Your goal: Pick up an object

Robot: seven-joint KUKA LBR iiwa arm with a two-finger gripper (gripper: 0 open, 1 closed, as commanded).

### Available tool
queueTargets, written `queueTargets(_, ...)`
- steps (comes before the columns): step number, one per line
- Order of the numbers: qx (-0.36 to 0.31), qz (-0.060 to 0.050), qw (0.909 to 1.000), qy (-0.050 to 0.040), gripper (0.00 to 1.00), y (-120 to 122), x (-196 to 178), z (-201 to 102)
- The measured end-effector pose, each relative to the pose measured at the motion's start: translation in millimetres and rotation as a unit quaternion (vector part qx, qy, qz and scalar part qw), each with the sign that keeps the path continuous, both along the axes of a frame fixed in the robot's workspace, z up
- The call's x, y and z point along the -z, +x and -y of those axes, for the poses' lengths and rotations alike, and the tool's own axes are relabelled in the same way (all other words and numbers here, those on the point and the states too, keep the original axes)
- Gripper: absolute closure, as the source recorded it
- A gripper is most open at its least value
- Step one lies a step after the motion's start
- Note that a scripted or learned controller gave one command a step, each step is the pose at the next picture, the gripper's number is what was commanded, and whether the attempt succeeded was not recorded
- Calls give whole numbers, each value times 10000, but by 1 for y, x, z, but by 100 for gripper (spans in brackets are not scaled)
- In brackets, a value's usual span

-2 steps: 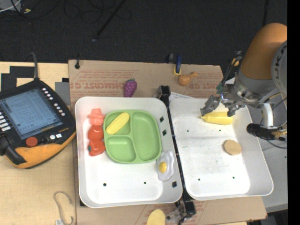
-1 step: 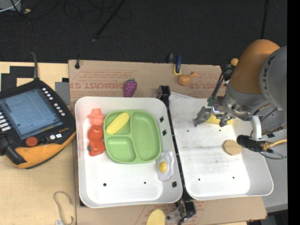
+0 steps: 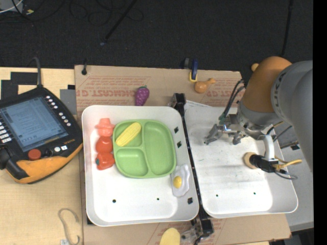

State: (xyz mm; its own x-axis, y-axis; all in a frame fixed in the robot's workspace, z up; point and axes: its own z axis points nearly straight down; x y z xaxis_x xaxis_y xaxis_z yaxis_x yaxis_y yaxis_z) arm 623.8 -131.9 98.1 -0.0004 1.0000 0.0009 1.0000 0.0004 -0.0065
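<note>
White bins, two of them, sit side by side on a sheet of brown cardboard (image 3: 112, 86) on the table (image 3: 30, 208). From my remote station I read the view as follows.

Left bin (image 3: 89, 188): a green divided plate (image 3: 153, 157) lies in the upper half. A yellow corn cob (image 3: 127, 133) lies at a slant in its upper left compartment. A red-orange toy figure (image 3: 104, 147) lies just beside the plate's left edge. A toy fried egg (image 3: 179, 180) lies at the plate's lower right corner, close to the bin wall.

Right bin (image 3: 245, 198): the grey arm (image 3: 286, 96) reaches in from the right, and its pincer (image 3: 222, 139) hangs over the upper left part of this bin. I see the two fingers spread apart, with nothing between them. The pickable things in the left bin are well apart from the pincer, across the wall where the bins meet.

Outside the bins: a purple grape bunch (image 3: 142, 95) and a small orange toy (image 3: 203, 86) lie on the cardboard behind them. A yellow thing (image 3: 170, 236) lies at the front edge; I cannot tell what it is. The teach pendant (image 3: 33, 129) rests on the table to the left.
</note>
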Motion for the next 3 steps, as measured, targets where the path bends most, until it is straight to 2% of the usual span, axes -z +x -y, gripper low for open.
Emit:
queueTargets(1, 6, 13, 10000, 0, 0, 0, 11, -1)
queueTargets(2, 23, 19, 10000, 2, 100, 0, 0, 0)
queueTargets(3, 7, 47, 10000, -4, 100, 1, -57, -8)
